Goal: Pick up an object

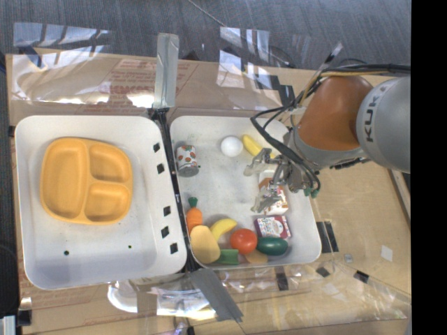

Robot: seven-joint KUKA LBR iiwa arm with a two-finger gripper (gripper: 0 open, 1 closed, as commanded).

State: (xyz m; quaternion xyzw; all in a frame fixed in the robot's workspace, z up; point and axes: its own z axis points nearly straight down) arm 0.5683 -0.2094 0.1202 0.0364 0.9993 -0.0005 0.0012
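Gripper [265,181] sat right of frame centre, fingers apart over the small carton [274,195] in the right bin [209,128] — nothing clamped; a finger landing on it could've shoved it aside.

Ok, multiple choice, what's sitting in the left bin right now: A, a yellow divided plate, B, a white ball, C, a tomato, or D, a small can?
A: the yellow divided plate lies in the left bin, while the white ball, tomato and small can are all in the right bin.
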